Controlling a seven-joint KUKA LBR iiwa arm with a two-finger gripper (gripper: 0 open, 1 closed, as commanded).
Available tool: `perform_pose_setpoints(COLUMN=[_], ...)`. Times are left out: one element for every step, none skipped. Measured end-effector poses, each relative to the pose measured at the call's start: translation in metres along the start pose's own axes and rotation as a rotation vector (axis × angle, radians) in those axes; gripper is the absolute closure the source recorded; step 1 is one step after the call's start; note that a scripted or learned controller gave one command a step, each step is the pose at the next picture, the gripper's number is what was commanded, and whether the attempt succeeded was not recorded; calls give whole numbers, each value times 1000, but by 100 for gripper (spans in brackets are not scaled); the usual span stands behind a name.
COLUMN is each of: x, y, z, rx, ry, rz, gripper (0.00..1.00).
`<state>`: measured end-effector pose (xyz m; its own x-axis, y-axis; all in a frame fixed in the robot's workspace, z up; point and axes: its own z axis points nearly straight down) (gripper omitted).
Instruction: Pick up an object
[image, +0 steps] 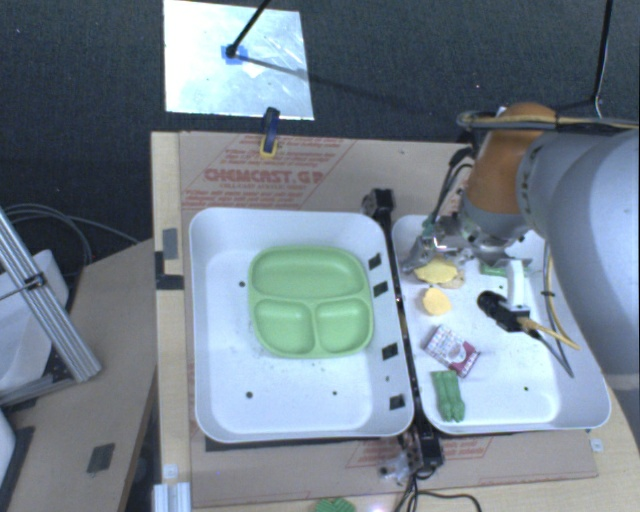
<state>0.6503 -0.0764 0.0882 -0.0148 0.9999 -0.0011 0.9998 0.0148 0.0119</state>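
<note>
Nearest the lens, a green pod (449, 395) is lying at the lower left of the right bin (560, 410), close to its near rim. Further up the frame a red-and-white packet (451, 351) is resting, then a yellow lump (436, 300), then a flat yellow piece (437, 272) near the bin's upper left corner. The jaws are hanging just over that flat piece; whether they are wide or narrow I cannot tell. The left bin (215, 330) is holding a green divided plate (308, 300), sitting about centre. Bare white floor is lying open in the right bin's lower right and all round the plate.
</note>
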Motion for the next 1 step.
perform_pose_setpoints(x=[48], y=[-37], z=[-103], rx=[6], ry=[3], rz=[6], gripper=[100])
